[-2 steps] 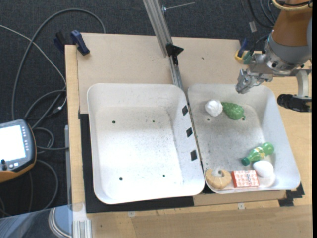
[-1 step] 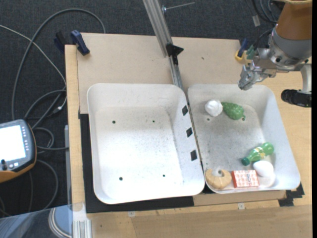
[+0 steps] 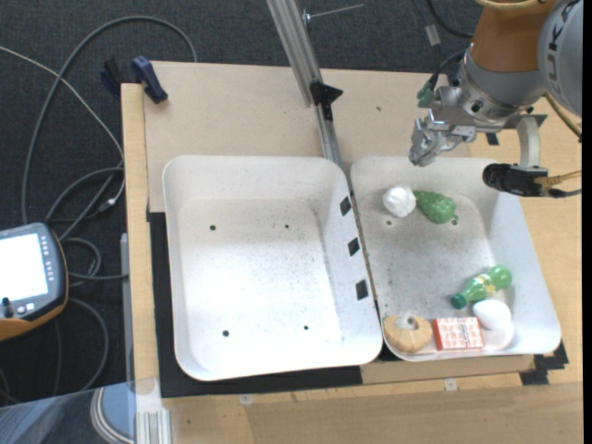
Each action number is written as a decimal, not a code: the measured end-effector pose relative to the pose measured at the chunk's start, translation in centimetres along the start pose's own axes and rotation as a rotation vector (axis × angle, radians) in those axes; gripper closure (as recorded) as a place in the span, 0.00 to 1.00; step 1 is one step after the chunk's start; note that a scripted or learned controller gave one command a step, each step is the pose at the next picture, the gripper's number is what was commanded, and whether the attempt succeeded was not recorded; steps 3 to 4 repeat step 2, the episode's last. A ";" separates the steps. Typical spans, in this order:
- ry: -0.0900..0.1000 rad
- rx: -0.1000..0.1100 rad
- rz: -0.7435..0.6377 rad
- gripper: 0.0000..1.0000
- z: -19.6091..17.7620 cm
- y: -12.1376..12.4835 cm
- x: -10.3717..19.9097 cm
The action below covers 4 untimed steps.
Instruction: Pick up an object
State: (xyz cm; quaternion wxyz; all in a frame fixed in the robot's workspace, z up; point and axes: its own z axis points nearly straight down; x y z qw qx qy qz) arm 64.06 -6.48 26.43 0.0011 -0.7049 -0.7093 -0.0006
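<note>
we log the arm [image 3: 518, 35] entering from the right, grey with its orange band high in the frame. the gripper [image 3: 424, 154] hangs over the far rim of the right bin [image 3: 518, 248], tips pointing down. from this slant we cannot tell whether it is spread or pressed together, and we see nothing held in it.

nearest things to the gripper: a white ball [image 3: 400, 201] and a green pepper [image 3: 436, 206], lying just beside each other in the far part of the right bin. both sit below the gripper in the frame, the ball slightly to its left, the pepper slightly to its right. neither touches the gripper.

well apart from the gripper, along the near edge of the same bin, we note four more things: a bagel [image 3: 408, 333] at the near left corner, a red box [image 3: 458, 334] just beside it, a white egg [image 3: 493, 316] touching the box's right end, and a green bottle [image 3: 482, 287] lying tilted just behind box and egg.

the left bin [image 3: 185, 192] shows speckled marks on its floor. three black clips [image 3: 352, 246] sit along the seam between the bins.
</note>
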 end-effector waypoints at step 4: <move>0.001 0.003 0.000 1.00 2.5 0.0 10.4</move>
